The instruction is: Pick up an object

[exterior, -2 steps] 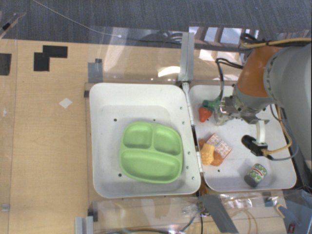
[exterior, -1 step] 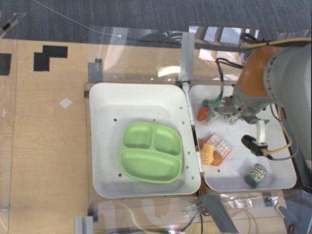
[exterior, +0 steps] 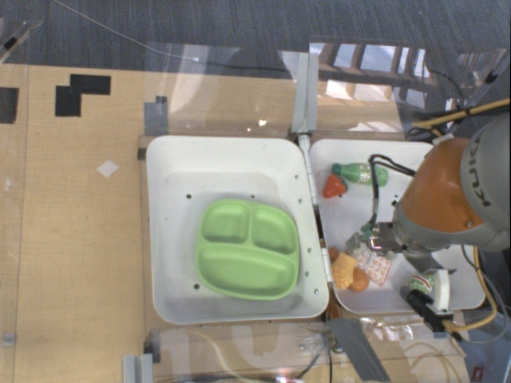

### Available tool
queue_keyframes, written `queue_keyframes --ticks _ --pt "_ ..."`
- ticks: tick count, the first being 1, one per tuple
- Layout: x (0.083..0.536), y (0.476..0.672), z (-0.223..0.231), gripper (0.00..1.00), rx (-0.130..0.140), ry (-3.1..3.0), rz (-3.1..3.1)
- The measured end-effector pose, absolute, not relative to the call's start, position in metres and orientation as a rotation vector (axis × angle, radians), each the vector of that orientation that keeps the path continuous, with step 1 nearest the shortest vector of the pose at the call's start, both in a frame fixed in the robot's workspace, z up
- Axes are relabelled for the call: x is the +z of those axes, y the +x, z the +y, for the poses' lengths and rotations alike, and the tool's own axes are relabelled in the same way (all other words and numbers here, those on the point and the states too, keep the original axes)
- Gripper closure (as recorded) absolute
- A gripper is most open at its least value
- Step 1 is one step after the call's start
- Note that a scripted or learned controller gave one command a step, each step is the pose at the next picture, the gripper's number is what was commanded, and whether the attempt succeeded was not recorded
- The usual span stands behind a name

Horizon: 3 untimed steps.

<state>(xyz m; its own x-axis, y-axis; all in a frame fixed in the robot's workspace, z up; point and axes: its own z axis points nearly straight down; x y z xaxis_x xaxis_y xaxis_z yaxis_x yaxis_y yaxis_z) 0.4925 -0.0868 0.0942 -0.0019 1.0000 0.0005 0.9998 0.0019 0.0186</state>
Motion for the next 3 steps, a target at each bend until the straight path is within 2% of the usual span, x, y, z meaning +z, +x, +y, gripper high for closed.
queue_keyframes --ticks 1,2,3 --pt "0.106 0.496 -0.081 1.00 0.036 2.201 2.222" --pt "0.185 0.488 -0.018 1.00 0.006 2.213 2.226" --pt "0.185 0.488 -0.072 1.00 0.004 2.216 2.222"
